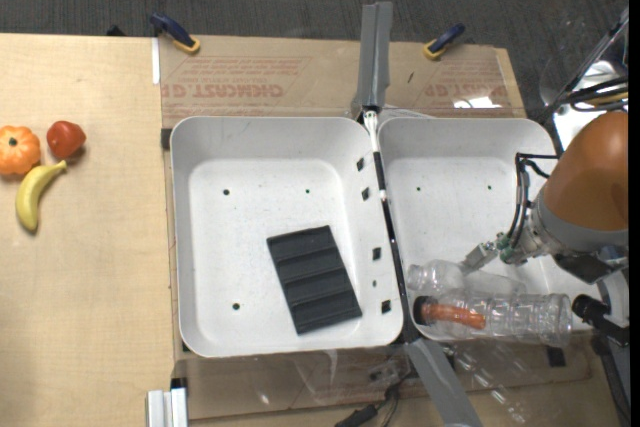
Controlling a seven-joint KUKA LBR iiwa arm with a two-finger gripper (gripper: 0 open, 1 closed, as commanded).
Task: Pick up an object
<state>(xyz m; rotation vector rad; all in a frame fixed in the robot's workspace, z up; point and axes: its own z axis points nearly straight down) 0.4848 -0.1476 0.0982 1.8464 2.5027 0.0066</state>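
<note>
Down in the right bin (440, 155), a clear plastic bottle (495, 311) with an orange piece inside lies on its side along the near wall. Just above it sits the gripper (482, 255), low over the bin floor; how wide it's spread, I can't tell. Over in the left bin (200, 245), a dark ridged block (314, 279) lies flat. Fruit (38, 170) rests on the bench, well off left.

Bottle (495, 312) in right bin (450, 140)
</note>
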